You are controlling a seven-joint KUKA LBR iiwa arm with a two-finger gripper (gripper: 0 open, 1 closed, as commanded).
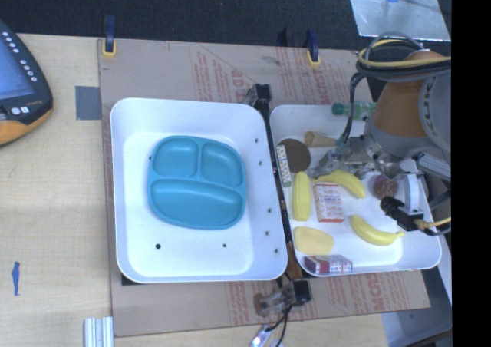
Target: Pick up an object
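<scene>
Hovering low over the right bin [430,259], gripper [345,161] beside a banana [347,183], probably lining up a grab; finger spread impossible to tell.

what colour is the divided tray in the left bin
Light blue; the divided tray in the left bin shows clearly in the camera view.

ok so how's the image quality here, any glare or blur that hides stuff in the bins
In the camera view the light is even and soft; the blue tray shows mild sheen, no harsh glare. The whole frame is slightly soft, so the label on the small red-and-white packet cannot be read. The arm hides part of the right bin.
</scene>
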